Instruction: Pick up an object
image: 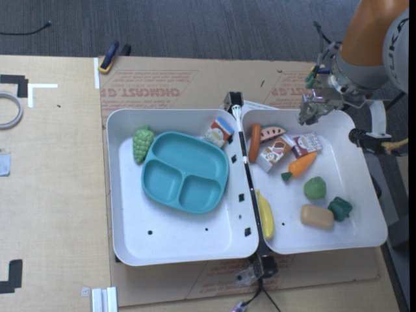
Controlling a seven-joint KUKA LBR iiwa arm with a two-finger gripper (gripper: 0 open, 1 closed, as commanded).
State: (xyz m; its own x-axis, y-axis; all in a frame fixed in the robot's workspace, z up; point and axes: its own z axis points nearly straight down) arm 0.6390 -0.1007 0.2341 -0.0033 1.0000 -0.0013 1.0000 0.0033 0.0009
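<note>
The hand (pixel 311 112) hovers over the right white bin's (pixel 364 229) far edge, grip impossible to tell. Below it, near the far edge, lies the orange plastic carrot (pixel 302 165), beside a small carton (pixel 273 153).

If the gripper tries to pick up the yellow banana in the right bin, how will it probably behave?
The banana looks like a smooth plastic toy, so it is probably light and stiff, perhaps slippery. Its curved, narrow shape may let it rock or turn when pushed. It lies against the right bin's left wall, which may leave little room for a finger on that side.
</note>
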